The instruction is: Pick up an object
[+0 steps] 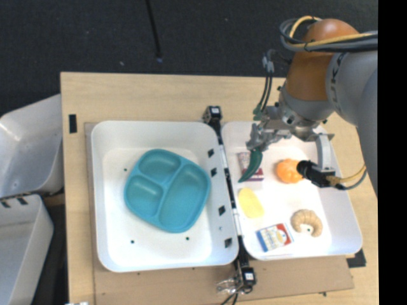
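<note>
My gripper [261, 142] hangs over the far left part of the right bin [343, 218]. A green curved object [253, 164], long and thin like a pepper, dangles from between its fingers, and the gripper is shut on its upper end. Its lower tip hangs over a small maroon and white packet [247, 160] on the bin floor. Also in this bin are an orange [288, 171], a yellow oval piece [250, 203], a croissant [306, 222] and a small printed box [275, 237].
The left bin [108, 234] holds a blue divided plate [167, 189]. A black fitting with a cable [318, 173] sits just right of the orange. The ridge between the bins [224, 189] runs just left of the gripper.
</note>
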You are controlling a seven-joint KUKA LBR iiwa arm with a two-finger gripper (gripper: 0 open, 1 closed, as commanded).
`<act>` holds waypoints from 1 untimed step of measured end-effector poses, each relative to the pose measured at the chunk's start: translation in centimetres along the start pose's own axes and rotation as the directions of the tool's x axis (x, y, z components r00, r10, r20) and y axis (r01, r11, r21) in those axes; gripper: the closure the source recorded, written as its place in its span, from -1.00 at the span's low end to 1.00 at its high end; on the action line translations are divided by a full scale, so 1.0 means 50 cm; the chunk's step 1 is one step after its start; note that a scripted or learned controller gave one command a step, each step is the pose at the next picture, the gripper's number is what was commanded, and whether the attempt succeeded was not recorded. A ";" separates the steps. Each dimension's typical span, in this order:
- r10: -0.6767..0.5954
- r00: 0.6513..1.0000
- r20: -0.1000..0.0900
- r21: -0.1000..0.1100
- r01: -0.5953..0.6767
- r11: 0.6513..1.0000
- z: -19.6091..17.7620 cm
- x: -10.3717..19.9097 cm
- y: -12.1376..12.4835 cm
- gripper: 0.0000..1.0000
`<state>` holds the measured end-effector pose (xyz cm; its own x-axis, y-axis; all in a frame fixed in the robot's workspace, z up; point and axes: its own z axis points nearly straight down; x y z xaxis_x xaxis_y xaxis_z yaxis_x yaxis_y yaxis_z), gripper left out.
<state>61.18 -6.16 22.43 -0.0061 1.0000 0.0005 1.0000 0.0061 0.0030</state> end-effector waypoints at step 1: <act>-0.001 1.000 -0.001 0.001 0.001 1.000 -0.012 0.108 0.011 1.00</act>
<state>61.70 -0.78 23.02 -0.0071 1.0000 0.0010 1.0000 0.0071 0.0019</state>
